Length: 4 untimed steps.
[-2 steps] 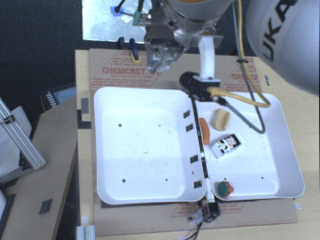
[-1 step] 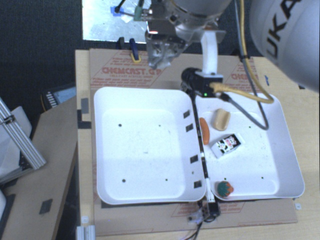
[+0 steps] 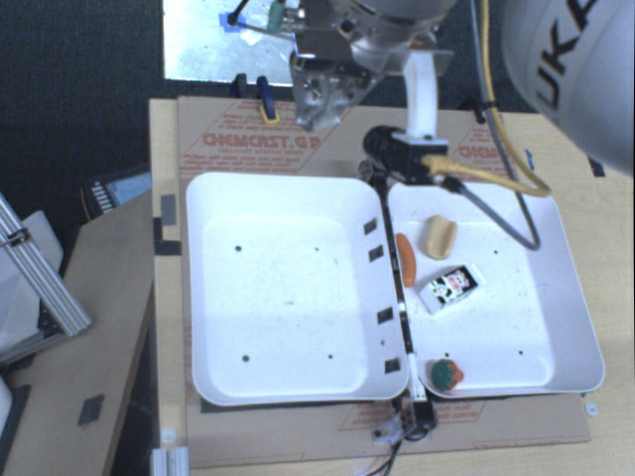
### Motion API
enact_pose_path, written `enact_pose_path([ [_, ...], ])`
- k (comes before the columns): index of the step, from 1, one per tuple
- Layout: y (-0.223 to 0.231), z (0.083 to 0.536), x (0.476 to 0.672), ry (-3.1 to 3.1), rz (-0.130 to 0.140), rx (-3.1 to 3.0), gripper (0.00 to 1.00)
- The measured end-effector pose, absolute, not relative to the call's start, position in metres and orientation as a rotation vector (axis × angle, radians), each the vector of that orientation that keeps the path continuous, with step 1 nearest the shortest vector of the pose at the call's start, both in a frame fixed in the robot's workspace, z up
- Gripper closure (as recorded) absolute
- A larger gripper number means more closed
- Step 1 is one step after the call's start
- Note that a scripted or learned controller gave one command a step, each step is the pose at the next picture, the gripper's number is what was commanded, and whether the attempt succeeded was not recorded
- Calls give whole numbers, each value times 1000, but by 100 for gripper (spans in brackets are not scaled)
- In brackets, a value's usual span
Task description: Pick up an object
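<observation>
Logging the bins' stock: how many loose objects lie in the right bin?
4: orange carrot-shaped stick by the divider, tan block, black-and-white box, green-orange ball at the near corner.

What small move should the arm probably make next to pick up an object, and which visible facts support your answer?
Probably swing the claw toward the right bin and down. It hangs above the bench behind the bins, while the carrot, bread piece and small carton all lie in that bin.

I see my arm [image 3: 556, 38] reaching in from the upper right, orange band up top, with the gripper [image 3: 319, 107] hanging downward.
</observation>
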<state>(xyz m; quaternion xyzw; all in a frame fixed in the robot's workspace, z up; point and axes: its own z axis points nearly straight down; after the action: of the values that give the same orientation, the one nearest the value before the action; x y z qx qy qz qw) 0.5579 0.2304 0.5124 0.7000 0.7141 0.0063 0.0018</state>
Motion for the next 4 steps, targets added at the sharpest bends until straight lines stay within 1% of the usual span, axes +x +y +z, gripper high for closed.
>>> enact_pose_path([
  [4, 232, 558, 558, 2253, 34, 2178, 100],
])
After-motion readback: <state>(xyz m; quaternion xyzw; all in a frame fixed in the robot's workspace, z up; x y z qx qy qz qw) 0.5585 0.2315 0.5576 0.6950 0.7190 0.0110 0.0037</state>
